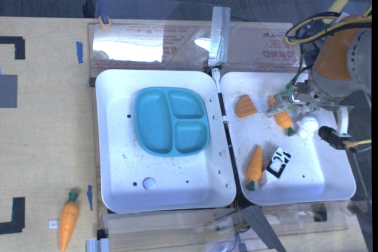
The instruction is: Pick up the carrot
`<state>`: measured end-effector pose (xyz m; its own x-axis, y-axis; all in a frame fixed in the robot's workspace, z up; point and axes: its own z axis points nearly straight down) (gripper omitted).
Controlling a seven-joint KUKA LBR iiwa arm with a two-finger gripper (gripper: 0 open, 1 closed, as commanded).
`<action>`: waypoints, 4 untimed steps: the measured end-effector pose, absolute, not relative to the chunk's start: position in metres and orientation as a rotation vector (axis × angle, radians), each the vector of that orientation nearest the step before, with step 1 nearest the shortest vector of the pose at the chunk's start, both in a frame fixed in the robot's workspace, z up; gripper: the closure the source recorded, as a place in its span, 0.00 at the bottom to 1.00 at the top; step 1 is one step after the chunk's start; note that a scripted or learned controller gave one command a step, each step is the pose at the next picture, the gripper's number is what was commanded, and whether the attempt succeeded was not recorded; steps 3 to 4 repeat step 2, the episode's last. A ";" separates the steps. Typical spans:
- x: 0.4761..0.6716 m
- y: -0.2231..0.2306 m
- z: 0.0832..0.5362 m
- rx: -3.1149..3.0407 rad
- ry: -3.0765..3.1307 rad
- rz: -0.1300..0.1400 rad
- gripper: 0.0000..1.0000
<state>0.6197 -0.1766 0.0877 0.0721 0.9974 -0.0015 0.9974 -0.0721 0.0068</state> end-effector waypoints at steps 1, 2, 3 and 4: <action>0.620 -0.176 0.098 2.292 2.137 0.007 1.00; 0.665 -0.130 0.167 2.167 2.288 -0.010 1.00; 0.665 -0.130 0.167 2.167 2.288 -0.010 1.00; 0.665 -0.130 0.167 2.167 2.288 -0.010 1.00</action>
